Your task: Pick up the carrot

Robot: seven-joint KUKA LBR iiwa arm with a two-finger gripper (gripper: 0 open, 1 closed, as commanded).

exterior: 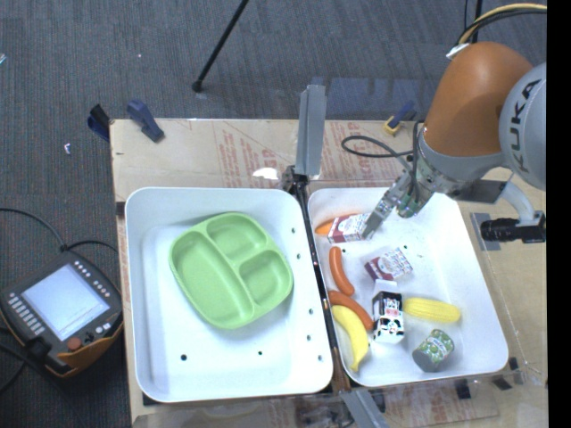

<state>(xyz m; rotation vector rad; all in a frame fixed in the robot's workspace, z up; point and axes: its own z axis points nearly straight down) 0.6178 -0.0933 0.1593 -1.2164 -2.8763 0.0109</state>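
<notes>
In the right bin [473,266], an orange tapered piece that looks like the carrot [323,227] lies at the far left, half tucked behind a red and white carton [346,228]. My gripper [369,226] slants down from the upper right, and its tip is at the carton's right end, a short way right of the carrot. Nothing hangs from it. Two other orange-red sticks lie below: one [340,270] by the bin's left wall, another [351,308] touching a banana [354,337].
The right bin also holds a red and white packet [389,264], a cow-print carton [387,316], a corn cob [432,310] and a green can [434,349]. A green divided plate [232,270] lies in the left bin [152,328]. A grey post [310,132] stands behind the bins.
</notes>
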